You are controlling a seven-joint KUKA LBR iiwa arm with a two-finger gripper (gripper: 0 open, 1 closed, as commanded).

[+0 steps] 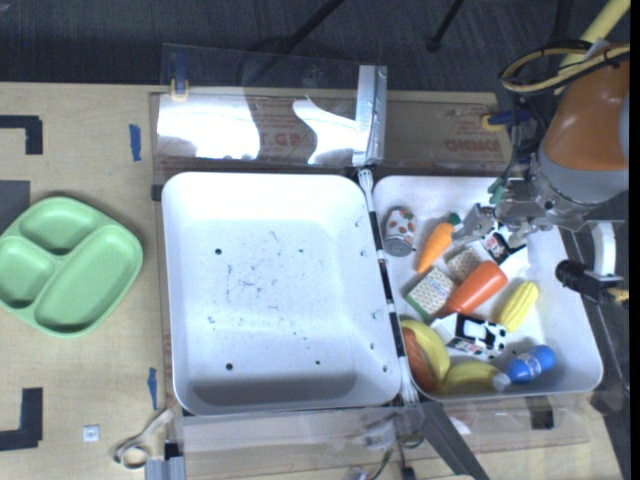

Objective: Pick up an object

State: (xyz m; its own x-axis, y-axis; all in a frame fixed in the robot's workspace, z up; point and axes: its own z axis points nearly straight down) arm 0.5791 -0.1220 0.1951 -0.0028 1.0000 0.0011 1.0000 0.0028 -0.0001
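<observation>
you are looking at a pick that is not yet made, as far as the camera view shows: the gripper (497, 220) is hanging low over the back of the right bin (580, 313), and nothing is sitting between its fingers that you could call held. whether the fingers are apart or together you cannot tell, since the wrist and the clutter under it are hiding them. every candidate is lying in that right bin: a small carrot (434, 244) just beside the gripper, a bigger orange carrot (478, 285) in the middle, a corn cob (518, 303) to its right, a banana (452, 365) at the front edge, a blue bottle (528, 365) in the front right corner, a little can (399, 230) near the dividing wall, and a black and white toy (478, 335) between carrot and banana. the left bin (195, 228) is taking no part, and a green divided plate (68, 265) is resting on the bench (80, 118) well apart. by my reading the approach is about done, and closing, lifting and clearing the bin are all left
</observation>
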